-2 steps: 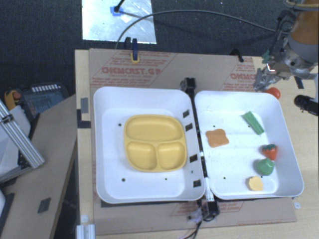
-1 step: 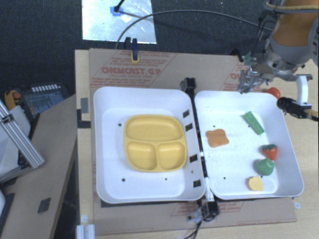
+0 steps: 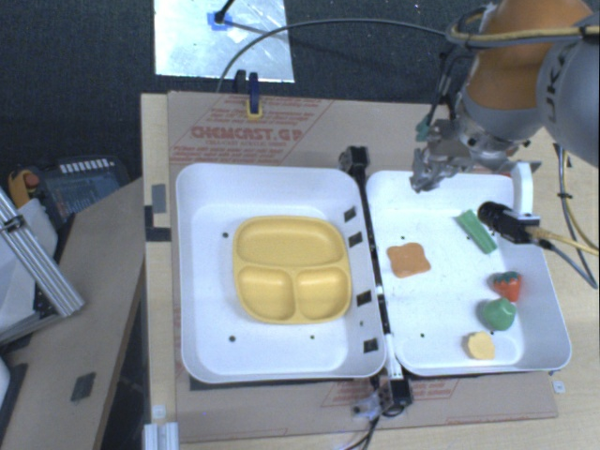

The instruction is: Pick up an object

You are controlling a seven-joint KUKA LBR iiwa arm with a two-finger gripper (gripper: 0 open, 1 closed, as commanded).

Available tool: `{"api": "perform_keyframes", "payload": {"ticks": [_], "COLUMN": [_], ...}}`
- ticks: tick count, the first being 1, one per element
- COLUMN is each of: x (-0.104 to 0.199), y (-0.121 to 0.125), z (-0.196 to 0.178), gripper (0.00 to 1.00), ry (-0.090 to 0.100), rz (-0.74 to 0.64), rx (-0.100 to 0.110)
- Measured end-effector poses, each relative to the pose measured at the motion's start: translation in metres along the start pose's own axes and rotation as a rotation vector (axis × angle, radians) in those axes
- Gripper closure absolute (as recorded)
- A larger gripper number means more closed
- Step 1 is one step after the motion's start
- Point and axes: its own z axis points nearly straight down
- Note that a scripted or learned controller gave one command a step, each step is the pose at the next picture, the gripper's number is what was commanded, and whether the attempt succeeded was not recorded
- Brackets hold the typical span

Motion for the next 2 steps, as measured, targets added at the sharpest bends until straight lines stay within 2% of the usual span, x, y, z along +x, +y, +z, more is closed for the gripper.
{"api": "perform_keyframes", "payload": {"ticks": [1, 2], "x": [0.05, 0.099], "y": [-0.01, -0.027], "z": [-0.001, 0.021], "gripper": [1.0, 1.0], "ry": [0.0, 0.0], "rz": [0.0, 0.0], "rx": [-0.003, 0.0]}}
